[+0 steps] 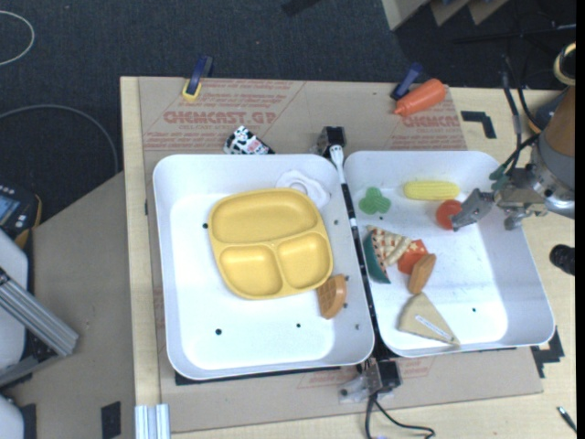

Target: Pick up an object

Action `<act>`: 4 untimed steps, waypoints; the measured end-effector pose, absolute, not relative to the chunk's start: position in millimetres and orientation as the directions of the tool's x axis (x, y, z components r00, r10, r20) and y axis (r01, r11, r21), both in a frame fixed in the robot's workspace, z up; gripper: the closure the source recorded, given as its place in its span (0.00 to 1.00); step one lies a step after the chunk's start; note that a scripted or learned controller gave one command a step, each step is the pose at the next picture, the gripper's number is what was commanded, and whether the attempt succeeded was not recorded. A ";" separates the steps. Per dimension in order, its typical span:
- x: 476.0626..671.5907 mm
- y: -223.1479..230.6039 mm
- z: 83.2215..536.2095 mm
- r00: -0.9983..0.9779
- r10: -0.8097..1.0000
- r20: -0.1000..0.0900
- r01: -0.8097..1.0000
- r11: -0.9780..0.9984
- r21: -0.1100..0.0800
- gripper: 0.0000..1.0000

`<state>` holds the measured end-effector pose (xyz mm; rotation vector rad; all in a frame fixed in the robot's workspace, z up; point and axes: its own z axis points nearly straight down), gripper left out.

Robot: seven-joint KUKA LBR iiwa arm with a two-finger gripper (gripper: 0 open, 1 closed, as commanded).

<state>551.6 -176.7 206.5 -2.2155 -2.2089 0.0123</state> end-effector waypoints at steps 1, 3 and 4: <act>554.6 -176.5 213.6 0.000 1.000 0.001 1.000 0.000 -0.001 0.00; 558.5 -162.6 107.4 -0.001 1.000 0.003 1.000 0.001 -0.007 0.00; 562.1 -160.9 89.6 -0.001 1.000 0.005 1.000 0.001 0.004 0.00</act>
